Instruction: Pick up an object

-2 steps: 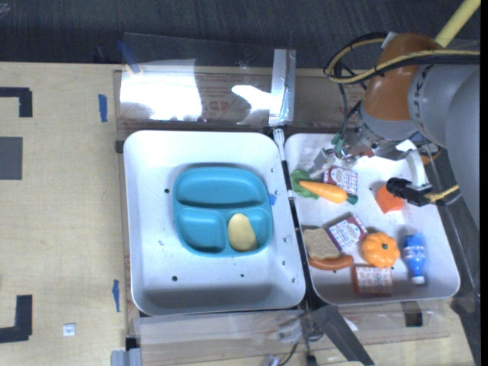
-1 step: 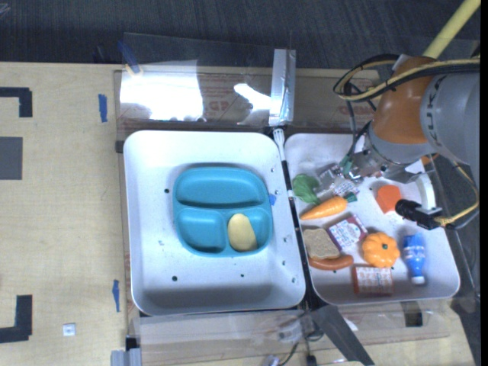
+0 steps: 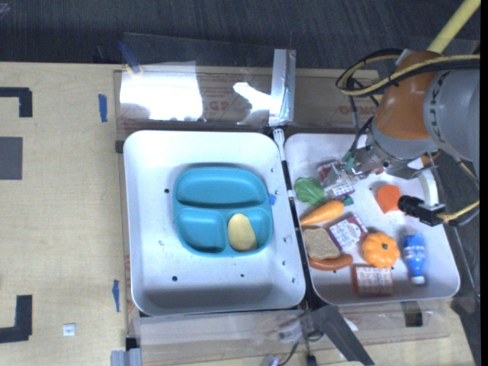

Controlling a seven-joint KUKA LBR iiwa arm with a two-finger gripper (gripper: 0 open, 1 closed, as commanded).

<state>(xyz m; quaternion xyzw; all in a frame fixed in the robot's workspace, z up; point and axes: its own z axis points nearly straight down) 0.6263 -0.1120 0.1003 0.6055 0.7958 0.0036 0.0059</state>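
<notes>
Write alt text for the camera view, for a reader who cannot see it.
A grey robot arm with an orange band reaches from the right, its gripper low over the back of the right bin, which holds toy food including a carrot and a small pumpkin. The left bin holds a blue divided tray with a yellow lemon in one compartment.

No readable text — the labels on the can [image 3: 373, 280] and packets [image 3: 347, 232] are too blurred.

My left bin [image 3: 145, 204] holds a tray [image 3: 221, 208] with an egg [image 3: 242, 232] in its lower-right compartment; right bin [image 3: 446, 269] has carrot [image 3: 324, 213] left of pumpkin [image 3: 380, 249], bottle [image 3: 414, 255] far right.
</notes>
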